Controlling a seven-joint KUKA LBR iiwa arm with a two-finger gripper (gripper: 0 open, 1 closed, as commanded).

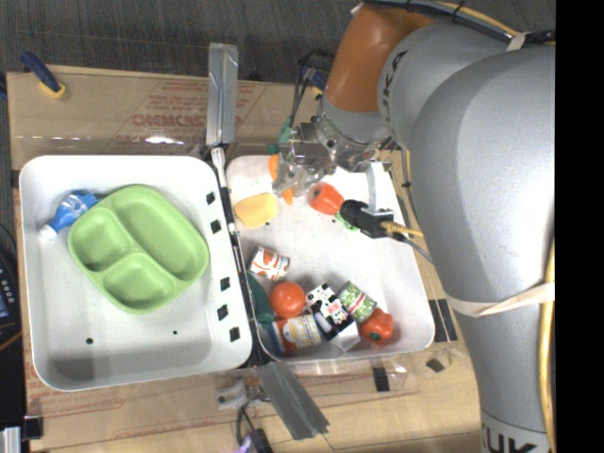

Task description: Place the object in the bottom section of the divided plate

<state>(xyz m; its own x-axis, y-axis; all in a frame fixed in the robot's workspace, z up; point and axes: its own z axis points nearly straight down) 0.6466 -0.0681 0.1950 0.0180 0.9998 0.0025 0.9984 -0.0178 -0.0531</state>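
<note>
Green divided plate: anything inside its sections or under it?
The green divided plate shows three bare sections. A blue object pokes out from beneath its upper-left rim; the rest of that object is covered.

One fixed camera looks down at a slant on both white bins (57, 366). The arm (472, 159) enters from the right, looming close.

The divided plate (140, 246) lies open from above — all three sections bare, with only a blue object (72, 208) crowding its upper-left rim. In the right bin (408, 270), toys pack the lower end — the middle floor is free.
</note>
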